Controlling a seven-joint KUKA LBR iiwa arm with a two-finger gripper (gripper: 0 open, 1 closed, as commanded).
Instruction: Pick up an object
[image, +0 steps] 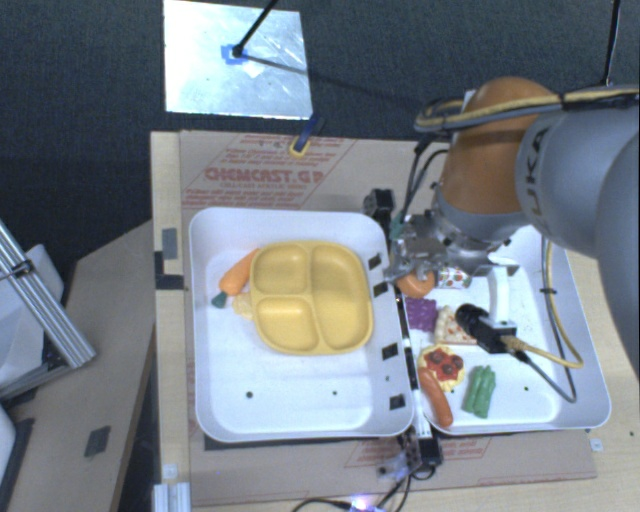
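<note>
The gripper (428, 268), its grasp impossible to tell from here, hangs just above an orange toy (416, 284), with the purple grapes (422, 316) just beyond.

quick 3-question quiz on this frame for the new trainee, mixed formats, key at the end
1. True or false: the yellow plastic divided plate lies in the left white bin.
2. Multiple choice: the orange plastic carrot lies
A. on the yellow plate
B. beside the plate's left edge, in the left bin
C. in the right white bin
3. Fill in: the green toy vegetable lies in the ___ bin, near its front edge, just right of the red toy sausage.

Key: 1 true; 2 B; 3 right
</note>
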